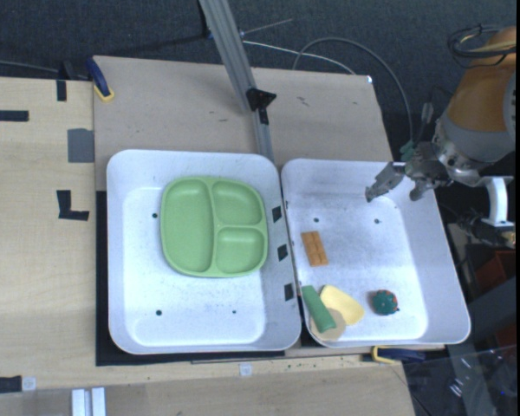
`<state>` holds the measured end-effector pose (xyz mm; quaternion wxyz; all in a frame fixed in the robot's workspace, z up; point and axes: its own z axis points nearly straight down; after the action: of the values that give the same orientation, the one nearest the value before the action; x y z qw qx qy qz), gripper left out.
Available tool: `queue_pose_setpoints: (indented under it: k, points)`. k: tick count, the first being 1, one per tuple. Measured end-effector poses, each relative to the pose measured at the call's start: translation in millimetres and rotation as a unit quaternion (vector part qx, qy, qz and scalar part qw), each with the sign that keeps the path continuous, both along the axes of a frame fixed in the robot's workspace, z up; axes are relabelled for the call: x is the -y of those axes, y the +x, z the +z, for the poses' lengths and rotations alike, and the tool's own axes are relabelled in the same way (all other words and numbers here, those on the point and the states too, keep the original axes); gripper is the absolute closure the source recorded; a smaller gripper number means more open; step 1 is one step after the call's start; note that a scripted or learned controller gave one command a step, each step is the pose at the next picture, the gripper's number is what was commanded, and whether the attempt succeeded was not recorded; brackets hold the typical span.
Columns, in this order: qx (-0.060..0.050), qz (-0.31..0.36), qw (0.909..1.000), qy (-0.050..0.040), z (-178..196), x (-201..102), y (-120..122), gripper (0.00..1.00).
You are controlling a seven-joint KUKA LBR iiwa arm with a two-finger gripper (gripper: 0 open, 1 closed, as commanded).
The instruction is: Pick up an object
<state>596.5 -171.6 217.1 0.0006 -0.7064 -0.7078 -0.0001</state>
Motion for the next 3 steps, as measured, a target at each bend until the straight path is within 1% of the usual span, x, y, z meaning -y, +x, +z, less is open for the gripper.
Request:
queue_pose_setpoints:
  k: [1,2,3]
  points:
    - [0.0,0.0,1.0,0.0,0.0,0.0,0.0,0.0]
    - [-0.003,0.0,1.0,-0.0004,-52.6,-6.9,7.1,0.0]
    - [-0.003,0.0,1.0,-0.0004,-100.9,-13.4,11.6,0.0]
